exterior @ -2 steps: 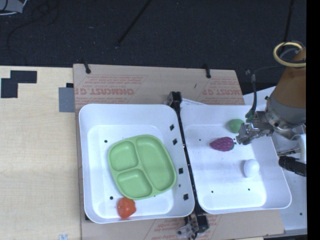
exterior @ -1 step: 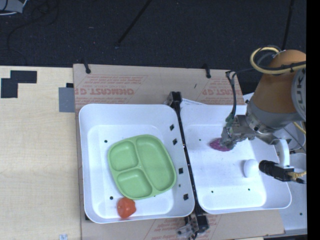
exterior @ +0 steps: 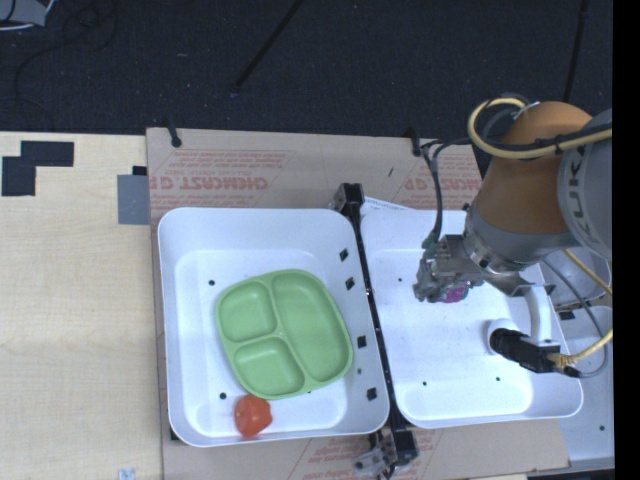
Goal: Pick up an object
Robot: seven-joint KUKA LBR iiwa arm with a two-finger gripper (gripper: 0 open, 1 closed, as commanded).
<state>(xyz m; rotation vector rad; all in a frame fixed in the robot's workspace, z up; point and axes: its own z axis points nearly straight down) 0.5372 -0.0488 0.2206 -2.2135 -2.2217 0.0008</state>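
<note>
Where cardboard [exterior: 300, 173] peeks behind bins, upside-down red lettering, partly "CHEMC…".

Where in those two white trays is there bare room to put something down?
The right bin has bare floor along its near side, below the claw and the purple object. The left bin is crowded: the green plate takes its middle, the orange object sits near the front, leaving narrow strips along the walls.

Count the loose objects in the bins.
3. A green plate and an orange-red lump lie in the left bin; a small purple thing sits in the right bin under the tool. The arm may hide more.
</note>
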